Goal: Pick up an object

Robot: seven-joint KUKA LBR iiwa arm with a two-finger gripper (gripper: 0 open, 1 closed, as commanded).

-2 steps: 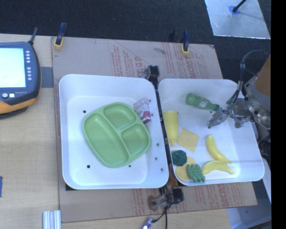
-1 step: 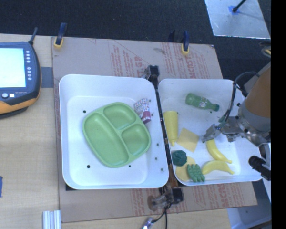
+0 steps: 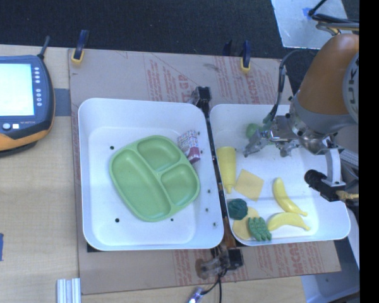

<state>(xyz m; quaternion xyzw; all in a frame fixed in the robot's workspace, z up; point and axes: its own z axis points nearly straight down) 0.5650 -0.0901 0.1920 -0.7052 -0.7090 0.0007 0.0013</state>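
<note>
My gripper (image 3: 260, 141) hangs over the back of the right bin (image 3: 328, 231), below the grey wrist and orange band. A small green object (image 3: 252, 130) sits right at its tip, touching or very close; I cannot tell whether it is gripped. Further forward in the same bin lie a long yellow piece (image 3: 226, 163), a pale yellow square (image 3: 249, 184), two bananas (image 3: 284, 197) (image 3: 289, 221), a dark green broccoli-like piece (image 3: 237, 208) and a green toy (image 3: 260, 228) on a yellow disc.
The left bin (image 3: 95, 232) holds a green divided plate (image 3: 155, 177) and a small red-and-white packet (image 3: 189, 145) by its right wall. An orange-edged tablet (image 3: 16, 103) lies at far left on the bench. Clamps stand at the board's back edge.
</note>
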